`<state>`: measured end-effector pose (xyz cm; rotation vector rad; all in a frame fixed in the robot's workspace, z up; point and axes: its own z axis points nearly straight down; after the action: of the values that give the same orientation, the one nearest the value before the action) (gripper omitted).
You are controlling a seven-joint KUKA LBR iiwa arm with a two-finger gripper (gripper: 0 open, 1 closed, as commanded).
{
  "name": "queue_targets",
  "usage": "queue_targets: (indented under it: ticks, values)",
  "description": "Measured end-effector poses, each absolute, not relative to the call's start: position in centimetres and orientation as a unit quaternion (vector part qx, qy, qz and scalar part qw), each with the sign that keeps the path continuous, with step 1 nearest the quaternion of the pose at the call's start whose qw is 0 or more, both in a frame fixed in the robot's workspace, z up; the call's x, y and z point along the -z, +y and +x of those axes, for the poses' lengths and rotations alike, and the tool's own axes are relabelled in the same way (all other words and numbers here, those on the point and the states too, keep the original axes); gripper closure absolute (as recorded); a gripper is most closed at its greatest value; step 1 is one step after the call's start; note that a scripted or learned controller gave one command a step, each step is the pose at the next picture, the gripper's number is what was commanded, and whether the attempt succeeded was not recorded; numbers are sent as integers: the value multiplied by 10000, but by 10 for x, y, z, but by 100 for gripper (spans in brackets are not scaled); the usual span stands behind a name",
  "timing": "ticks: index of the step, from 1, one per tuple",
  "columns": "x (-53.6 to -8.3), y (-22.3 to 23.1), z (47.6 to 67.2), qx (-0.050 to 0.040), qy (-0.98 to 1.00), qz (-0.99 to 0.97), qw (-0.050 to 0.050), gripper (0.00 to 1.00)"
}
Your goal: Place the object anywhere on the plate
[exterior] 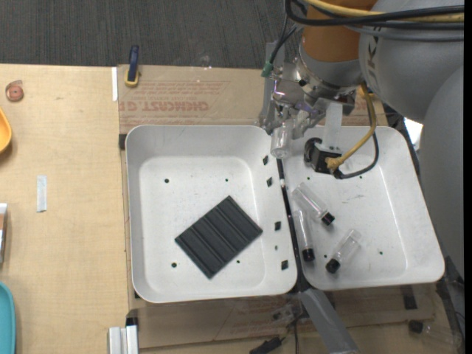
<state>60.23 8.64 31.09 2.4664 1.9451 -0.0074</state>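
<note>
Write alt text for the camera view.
A grey robot arm with an orange band hangs its gripper over the seam between two white bins. The left bin holds a dark ribbed plate; the right bin holds three clear tubes with black caps.

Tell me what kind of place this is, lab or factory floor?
Probably a robotics lab pick-and-place bench, not a production line. Two white bins, the left bin and the right bin, sit on cardboard over a wooden bench; the arm trails loose cables, and clear vials serve as test objects.
</note>
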Motion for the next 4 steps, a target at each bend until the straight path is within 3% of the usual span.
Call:
queue_targets:
  ticks: [1,2,3,4]
  values:
    - [-306,82,528,30,6977,7164,-8,100]
    - [-253,121,522,31,7163,6978,-9,100]
    - [-323,108,511,14,7910,6118,6,100]
    - [-229,149,515,17,8857,4643,-10,100]
